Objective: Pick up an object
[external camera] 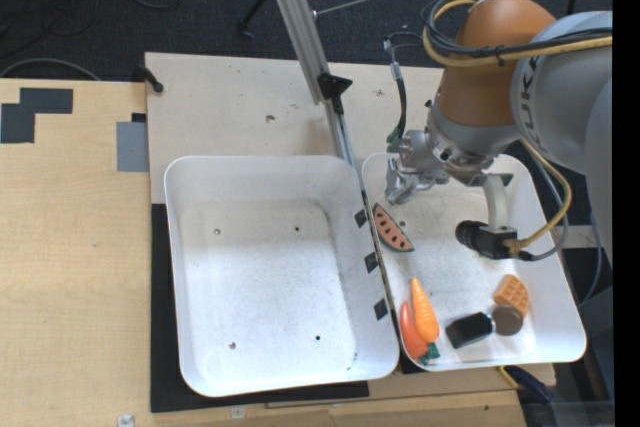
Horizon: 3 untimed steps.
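Observation:
My gripper [398, 185] hangs over the far left corner of the right bin [560, 330], pointing down, just above and beyond a watermelon slice toy [392, 228] that lies against the bin's left wall. Nothing shows between the gripper and the slice. Nearer the front, an orange carrot [423, 308] lies on a red toy [406, 327]. To their right are a black block [468, 328], a brown cylinder [507, 319] and a waffle-patterned piece [511, 293].
The left bin [190, 215] stands beside the right one, sharing a divider with black clips [370, 262]. A slanted aluminium post [300, 20] rises behind the bins. The arm's orange band [495, 45] looms over the right bin's far side.

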Each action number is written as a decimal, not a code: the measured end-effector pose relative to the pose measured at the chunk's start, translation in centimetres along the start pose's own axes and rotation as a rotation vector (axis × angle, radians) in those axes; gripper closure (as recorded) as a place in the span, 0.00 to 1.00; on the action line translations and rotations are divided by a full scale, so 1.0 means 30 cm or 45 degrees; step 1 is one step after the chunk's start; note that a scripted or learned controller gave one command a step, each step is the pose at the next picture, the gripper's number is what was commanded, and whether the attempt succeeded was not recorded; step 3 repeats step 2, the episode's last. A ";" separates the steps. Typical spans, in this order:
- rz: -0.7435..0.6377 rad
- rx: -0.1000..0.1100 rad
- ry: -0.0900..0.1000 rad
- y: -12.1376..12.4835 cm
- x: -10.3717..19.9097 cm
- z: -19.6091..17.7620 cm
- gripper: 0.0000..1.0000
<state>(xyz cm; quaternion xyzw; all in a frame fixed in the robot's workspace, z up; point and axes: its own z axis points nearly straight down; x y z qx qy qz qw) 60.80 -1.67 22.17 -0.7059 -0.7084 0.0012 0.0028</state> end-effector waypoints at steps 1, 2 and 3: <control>0.000 0.002 0.000 -0.114 0.139 0.030 1.00; 0.000 0.001 0.000 -0.232 0.301 -0.009 1.00; 0.000 0.001 0.000 -0.232 0.301 -0.009 1.00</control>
